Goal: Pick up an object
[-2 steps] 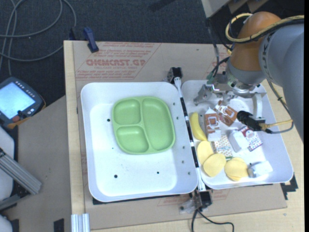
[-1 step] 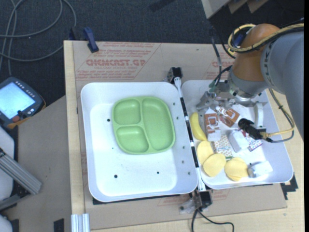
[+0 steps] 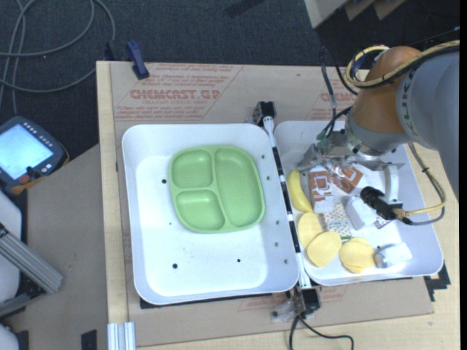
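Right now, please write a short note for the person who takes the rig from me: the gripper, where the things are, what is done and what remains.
Gripper: low in the right bin, over the pile of objects; whether it is open or shut cannot be told, and no object is seen held.
Things: yellow round pieces lie along the right bin's left and near side, with small printed packets beside them. A green divided plate lies in the left bin.
Done: no pick is visible yet.
Left: grasp one object and lift it.

Green divided tray: smooth matt plastic. Left bin: glossy white plastic. Bench top: matt printed brown cardboard.
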Robot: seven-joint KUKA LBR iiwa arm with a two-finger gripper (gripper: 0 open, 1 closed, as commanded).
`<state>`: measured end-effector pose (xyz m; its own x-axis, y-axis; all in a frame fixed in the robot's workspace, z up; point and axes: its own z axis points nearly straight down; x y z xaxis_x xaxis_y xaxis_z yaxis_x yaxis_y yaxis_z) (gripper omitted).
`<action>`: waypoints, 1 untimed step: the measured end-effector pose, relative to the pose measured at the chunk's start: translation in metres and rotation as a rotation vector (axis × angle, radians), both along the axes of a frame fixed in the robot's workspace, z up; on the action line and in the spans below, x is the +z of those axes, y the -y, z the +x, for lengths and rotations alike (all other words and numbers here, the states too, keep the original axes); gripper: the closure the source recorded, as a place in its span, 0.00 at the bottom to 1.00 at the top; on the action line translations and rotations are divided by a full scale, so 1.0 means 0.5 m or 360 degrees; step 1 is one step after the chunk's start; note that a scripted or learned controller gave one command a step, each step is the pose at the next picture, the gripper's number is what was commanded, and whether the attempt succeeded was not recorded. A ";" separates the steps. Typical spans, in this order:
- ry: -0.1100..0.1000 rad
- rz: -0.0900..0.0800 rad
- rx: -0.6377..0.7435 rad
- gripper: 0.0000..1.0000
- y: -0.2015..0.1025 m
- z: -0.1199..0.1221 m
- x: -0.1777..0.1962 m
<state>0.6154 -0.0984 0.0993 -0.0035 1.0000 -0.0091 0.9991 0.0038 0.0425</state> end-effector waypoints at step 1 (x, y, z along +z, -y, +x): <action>0.0001 -0.0004 -0.0002 0.00 -0.006 -0.010 0.000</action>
